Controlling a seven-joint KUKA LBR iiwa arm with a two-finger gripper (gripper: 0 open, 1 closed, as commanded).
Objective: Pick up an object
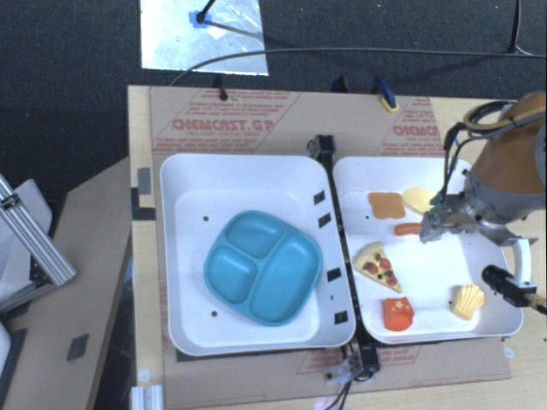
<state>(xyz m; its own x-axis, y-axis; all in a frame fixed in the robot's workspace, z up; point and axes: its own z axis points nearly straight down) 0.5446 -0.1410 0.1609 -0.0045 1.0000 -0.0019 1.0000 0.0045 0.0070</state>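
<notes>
The right bin (427, 336) holds toy food. There is a brown toast piece (386, 204), a pale yellow piece (418, 199), a red sausage (408, 228), a pizza slice (377, 266), a red item (397, 313) and a yellow shell-shaped piece (467, 301). My gripper (433, 225) hangs low over the bin at the sausage's right end, just below the pale yellow piece. The arm behind it covers the bin's right wall.
A blue divided plate (262, 266) lies in the left bin (184, 229). A black divider with clips (335, 229) runs between the bins. A black part of the arm (504, 284) juts over the right bin's lower right corner, near the shell piece.
</notes>
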